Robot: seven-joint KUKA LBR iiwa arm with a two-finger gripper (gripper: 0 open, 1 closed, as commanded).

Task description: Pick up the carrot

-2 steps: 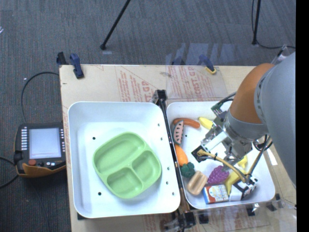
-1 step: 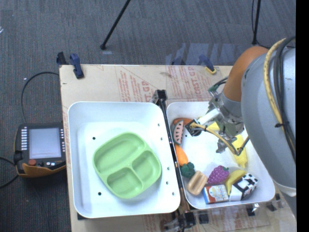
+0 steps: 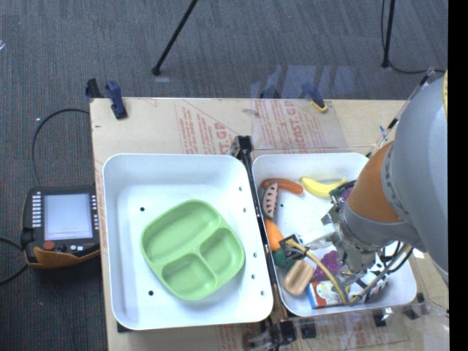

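Note:
The carrot (image 3: pixel 273 234) is a short orange piece lying against the left wall of the right bin (image 3: pixel 314 159), about halfway down. My gripper (image 3: pixel 348 268) hangs below the orange band of the wrist, low over the front right part of the same bin, well to the right of the carrot. It is above a purple item (image 3: pixel 329 260) and apart from the carrot. The wrist hides the gripper's tip.
The right bin also holds a sausage (image 3: pixel 282 186), a banana (image 3: pixel 322 187), a watermelon slice (image 3: pixel 270 198), a tan bread-like piece (image 3: pixel 298 276) and a small printed box (image 3: pixel 324 293). A green divided plate (image 3: pixel 191 248) lies in the left bin (image 3: pixel 124 196).

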